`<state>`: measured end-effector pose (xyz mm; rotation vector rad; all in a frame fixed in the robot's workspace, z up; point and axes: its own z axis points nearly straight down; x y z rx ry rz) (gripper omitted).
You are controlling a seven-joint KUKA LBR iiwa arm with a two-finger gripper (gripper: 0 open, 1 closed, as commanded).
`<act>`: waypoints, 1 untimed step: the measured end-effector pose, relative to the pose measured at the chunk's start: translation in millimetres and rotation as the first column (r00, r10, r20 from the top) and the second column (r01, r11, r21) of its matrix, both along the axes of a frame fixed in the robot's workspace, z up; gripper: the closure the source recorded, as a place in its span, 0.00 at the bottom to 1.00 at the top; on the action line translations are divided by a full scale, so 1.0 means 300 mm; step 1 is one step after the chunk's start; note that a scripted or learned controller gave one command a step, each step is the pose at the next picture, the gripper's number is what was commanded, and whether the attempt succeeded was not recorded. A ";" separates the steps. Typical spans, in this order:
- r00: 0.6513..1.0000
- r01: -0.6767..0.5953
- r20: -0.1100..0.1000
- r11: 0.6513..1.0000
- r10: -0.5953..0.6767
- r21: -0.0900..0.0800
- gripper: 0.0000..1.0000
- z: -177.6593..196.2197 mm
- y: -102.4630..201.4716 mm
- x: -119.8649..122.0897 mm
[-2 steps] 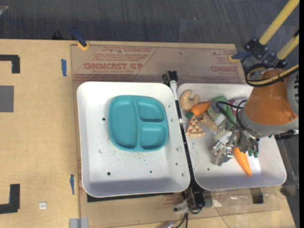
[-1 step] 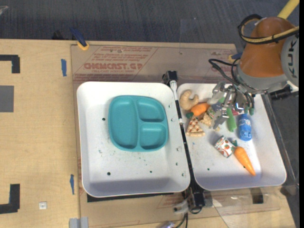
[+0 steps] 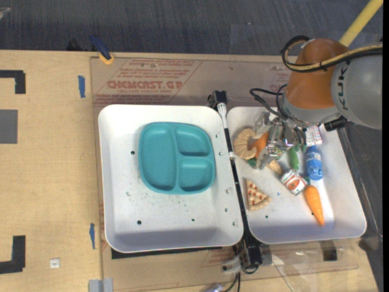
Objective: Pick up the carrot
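The gripper (image 3: 271, 146) hangs low over the far part of the right bin (image 3: 349, 224), amid a cluster of toy food, and whether it is spread or pressed together cannot be told. The carrot (image 3: 314, 204) lies below and to the right of the gripper, apart from it, near the bin's right wall, its tip pointing toward the near edge. Between the two sit a small red-and-white can (image 3: 293, 182) and a blue bottle (image 3: 313, 165). Below the gripper and slightly left rests a pizza slice (image 3: 256, 194). Just left of the gripper lies a tan mushroom (image 3: 245, 142). Well to the gripper's left, the left bin (image 3: 115, 224) holds a teal plate (image 3: 177, 157).
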<state>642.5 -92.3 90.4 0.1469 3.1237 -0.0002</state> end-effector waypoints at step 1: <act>0.937 0.349 -0.005 0.937 -0.349 0.004 0.00 -0.004 -0.010 -0.094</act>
